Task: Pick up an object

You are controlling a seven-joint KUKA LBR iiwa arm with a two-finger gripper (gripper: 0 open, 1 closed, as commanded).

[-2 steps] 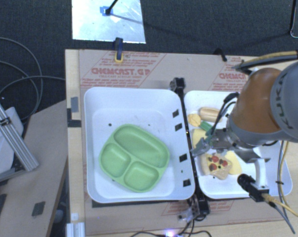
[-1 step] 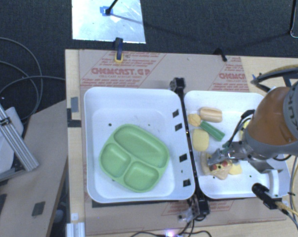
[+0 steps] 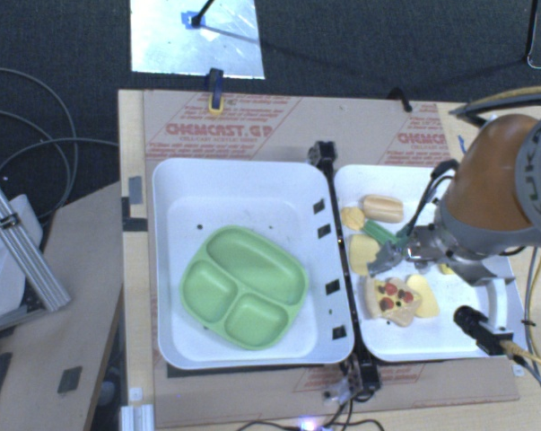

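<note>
Over the right-hand shallow white bin (image 3: 458, 348), near its left edge, the metal two-finger gripper (image 3: 387, 257) hangs above a yellow wedge-shaped toy (image 3: 360, 254) and a green flat piece (image 3: 376, 232); whether its jaws are parted or grip anything I cannot tell. Toward the bin's front edge lies a toy pizza slice with red dots (image 3: 396, 299); near its back edge, a tan bun-shaped toy (image 3: 383, 208). A green three-compartment plastic plate (image 3: 243, 285) sits mid-floor in the left-hand white bin (image 3: 176, 200).

Toy food in the right bin (image 3: 449, 353): tan bread roll (image 3: 383, 208), pizza slice (image 3: 397, 300), yellow pieces (image 3: 361, 252), green piece (image 3: 376, 232).
</note>
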